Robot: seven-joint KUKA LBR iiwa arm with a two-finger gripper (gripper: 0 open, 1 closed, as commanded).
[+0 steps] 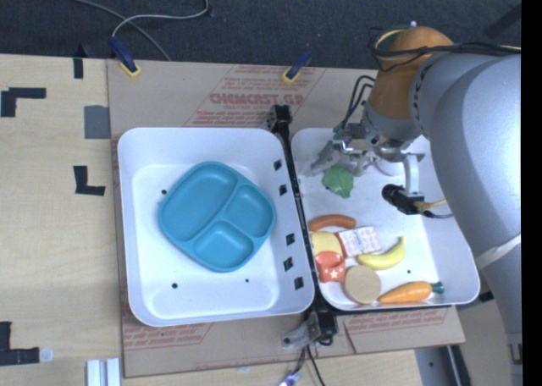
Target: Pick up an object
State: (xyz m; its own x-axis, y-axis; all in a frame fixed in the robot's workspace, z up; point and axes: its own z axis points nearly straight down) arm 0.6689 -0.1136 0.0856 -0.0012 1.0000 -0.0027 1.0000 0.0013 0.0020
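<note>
My gripper (341,164) hangs low over the far left part of the right bin (453,249), with its fingers spread apart. A small green leafy toy (339,182) lies on the bin floor just below the fingertips; nothing sits between them. Nearer the front of the same bin lie a red sausage (333,223), a white packet with red marks (364,240), a banana (384,256), a tan round disc (362,284) and a carrot (406,293).
A blue divided plate (218,215) lies in the left bin (129,206). A yellow and red food toy (327,256) rests against the wall between the bins. The grey arm covers the right bin's far right side.
</note>
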